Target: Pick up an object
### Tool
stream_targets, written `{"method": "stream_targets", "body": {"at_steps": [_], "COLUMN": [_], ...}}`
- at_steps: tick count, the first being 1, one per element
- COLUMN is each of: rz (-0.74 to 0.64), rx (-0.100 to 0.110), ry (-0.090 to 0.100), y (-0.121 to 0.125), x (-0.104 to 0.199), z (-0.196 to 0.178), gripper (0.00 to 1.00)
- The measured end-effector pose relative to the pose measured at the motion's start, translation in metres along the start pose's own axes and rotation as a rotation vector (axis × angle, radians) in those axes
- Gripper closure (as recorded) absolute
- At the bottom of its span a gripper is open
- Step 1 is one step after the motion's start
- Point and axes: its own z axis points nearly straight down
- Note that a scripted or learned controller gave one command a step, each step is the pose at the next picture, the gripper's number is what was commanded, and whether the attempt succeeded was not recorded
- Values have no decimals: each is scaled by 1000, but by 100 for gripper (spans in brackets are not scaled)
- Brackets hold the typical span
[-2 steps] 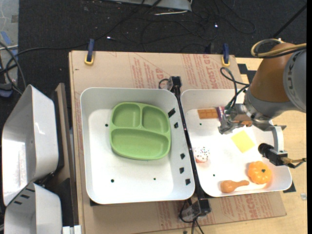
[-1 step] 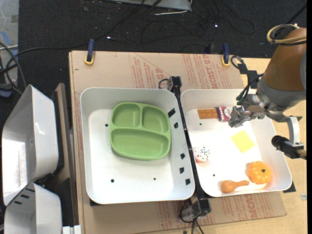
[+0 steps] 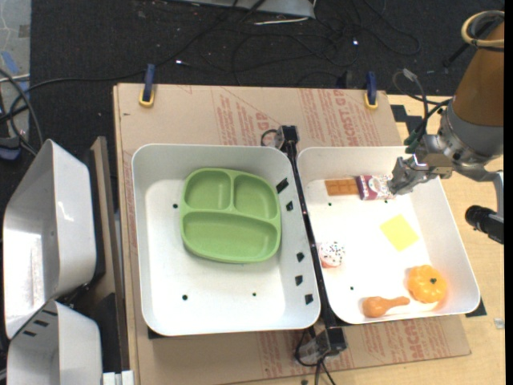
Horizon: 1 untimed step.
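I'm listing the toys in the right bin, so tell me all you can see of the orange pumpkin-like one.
The pumpkin is a small, round toy, bright orange with a yellower sheen, and looks like smooth plastic. A dark spot sits on its top, perhaps a stem. It rests on the floor of the right bin, near the front right corner and close to the wall. An orange drumstick-shaped toy lies just beside it; whether they touch is unclear. The gripper is far off.

Even, fairly bright light falls from overhead; the two white bins (image 3: 240, 311) look nearly washed out, with faint shadows. The green tray (image 3: 231, 215) shows soft sheen. The floor (image 3: 72, 30) beyond the surface (image 3: 216, 111) stays dark. Detail is slightly soft and grainy.
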Motion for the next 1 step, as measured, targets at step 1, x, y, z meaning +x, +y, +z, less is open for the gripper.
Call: {"method": "stream_targets", "body": {"at_steps": [1], "rz": [-4], "rx": [7], "ry": [3], "y": [2], "x": [52], "z": [19], "gripper": [100]}}
